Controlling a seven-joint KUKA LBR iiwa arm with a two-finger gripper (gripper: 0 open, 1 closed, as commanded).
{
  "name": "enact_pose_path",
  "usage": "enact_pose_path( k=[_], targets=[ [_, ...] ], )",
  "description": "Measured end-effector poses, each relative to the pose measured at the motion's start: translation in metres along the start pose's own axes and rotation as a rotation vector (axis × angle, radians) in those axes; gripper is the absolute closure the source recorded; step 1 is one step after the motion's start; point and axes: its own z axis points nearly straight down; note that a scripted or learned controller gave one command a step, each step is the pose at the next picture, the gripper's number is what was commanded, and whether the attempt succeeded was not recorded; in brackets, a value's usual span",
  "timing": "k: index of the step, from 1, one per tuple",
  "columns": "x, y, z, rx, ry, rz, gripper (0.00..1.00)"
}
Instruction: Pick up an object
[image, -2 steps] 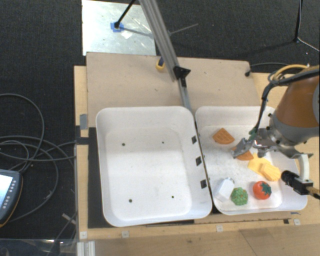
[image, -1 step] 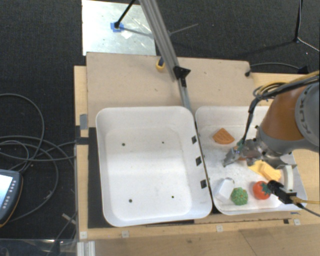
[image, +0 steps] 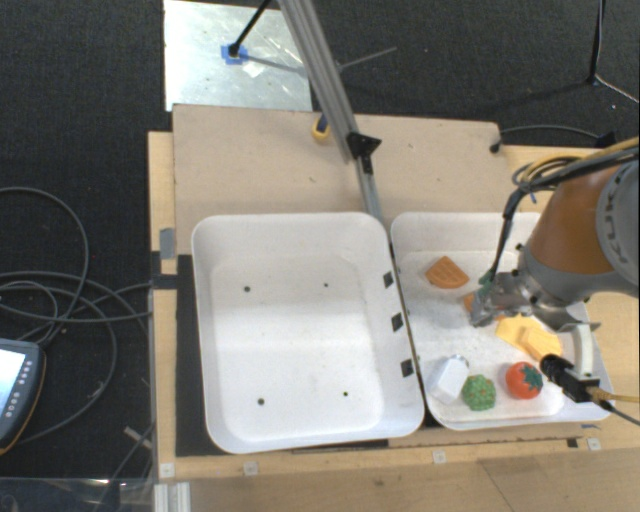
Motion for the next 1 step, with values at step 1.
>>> enact_pose_path(
  k=[1],
  targets=[
    [-0.0025,0.0052,-0.0439,-0.002,-0.001,-0.003,1.00]
  ],
)
